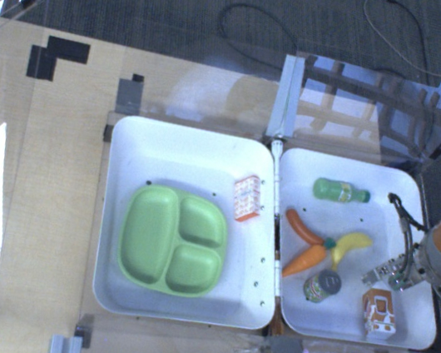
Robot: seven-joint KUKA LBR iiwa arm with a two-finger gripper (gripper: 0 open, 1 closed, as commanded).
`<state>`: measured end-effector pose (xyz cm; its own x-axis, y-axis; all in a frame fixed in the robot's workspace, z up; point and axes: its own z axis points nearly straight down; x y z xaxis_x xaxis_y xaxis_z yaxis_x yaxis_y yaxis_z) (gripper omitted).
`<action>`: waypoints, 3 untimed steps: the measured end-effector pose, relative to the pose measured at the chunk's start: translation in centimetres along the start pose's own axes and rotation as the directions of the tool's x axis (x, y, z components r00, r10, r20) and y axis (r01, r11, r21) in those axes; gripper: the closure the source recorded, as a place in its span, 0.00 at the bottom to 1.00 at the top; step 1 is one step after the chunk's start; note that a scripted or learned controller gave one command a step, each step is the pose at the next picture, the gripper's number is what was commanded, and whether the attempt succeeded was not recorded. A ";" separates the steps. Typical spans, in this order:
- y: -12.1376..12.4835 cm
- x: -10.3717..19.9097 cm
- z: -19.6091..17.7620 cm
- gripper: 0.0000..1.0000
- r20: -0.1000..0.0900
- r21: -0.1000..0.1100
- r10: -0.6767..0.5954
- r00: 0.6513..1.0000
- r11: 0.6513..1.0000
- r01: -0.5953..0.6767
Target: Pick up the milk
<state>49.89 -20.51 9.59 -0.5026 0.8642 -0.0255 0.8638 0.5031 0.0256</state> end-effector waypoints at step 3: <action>2.7 6.0 -3.9 1.00 -0.014 0.022 0.246 0.969 0.969 -0.246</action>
<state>49.01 -13.92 13.37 -0.2750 0.9614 -0.0039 0.9614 0.2750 0.0088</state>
